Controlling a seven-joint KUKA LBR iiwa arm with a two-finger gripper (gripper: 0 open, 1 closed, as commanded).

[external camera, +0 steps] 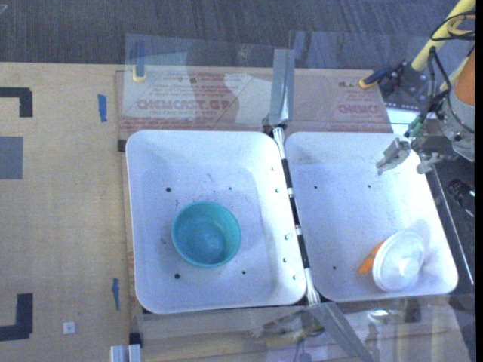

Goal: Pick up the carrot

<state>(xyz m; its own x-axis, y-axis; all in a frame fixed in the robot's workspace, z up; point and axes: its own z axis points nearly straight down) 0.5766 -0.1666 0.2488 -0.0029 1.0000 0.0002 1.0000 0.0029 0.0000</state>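
Observation:
The carrot [367, 262] is a small orange piece in the right bin [339, 202], near its front right corner. Most of it is hidden under a clear plastic cup [400, 259] that lies against it. My gripper [408, 159] hangs over the bin's back right corner, well behind the carrot. Its two fingers stand apart with nothing between them.
A teal bowl [206, 234] sits upright in the left bin [151, 202]. A metal divider [290, 210] separates the two bins. Clear panels rise behind both bins. Cables and a yellow hose hang at the upper right beside the arm.

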